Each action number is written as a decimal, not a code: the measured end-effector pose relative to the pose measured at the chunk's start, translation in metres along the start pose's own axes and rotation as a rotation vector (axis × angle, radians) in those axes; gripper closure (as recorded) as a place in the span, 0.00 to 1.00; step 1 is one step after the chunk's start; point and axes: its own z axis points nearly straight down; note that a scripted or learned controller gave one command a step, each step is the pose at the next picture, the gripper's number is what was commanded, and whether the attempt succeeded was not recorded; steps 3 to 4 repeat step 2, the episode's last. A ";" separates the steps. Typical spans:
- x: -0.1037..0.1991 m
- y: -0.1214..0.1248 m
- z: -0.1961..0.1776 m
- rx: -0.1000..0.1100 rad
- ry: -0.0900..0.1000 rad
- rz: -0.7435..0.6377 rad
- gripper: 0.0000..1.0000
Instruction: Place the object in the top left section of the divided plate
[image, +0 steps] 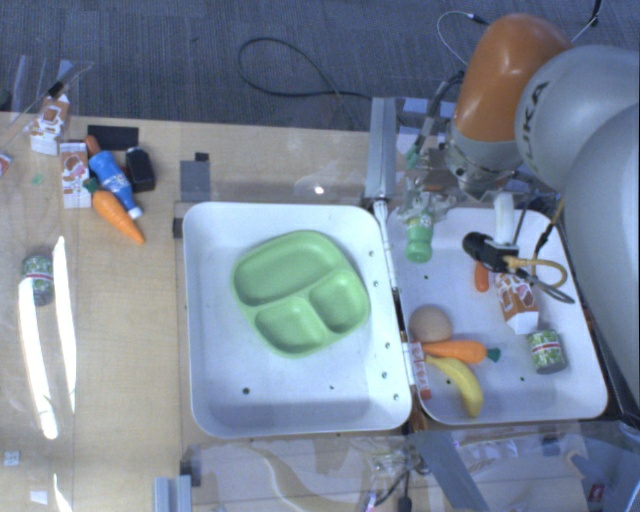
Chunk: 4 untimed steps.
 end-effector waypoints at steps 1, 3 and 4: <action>0.092 -0.026 0.008 0.002 0.002 0.005 1.00; 0.092 -0.026 0.008 0.001 0.002 0.006 0.00; 0.092 -0.026 0.008 0.001 0.002 0.006 0.00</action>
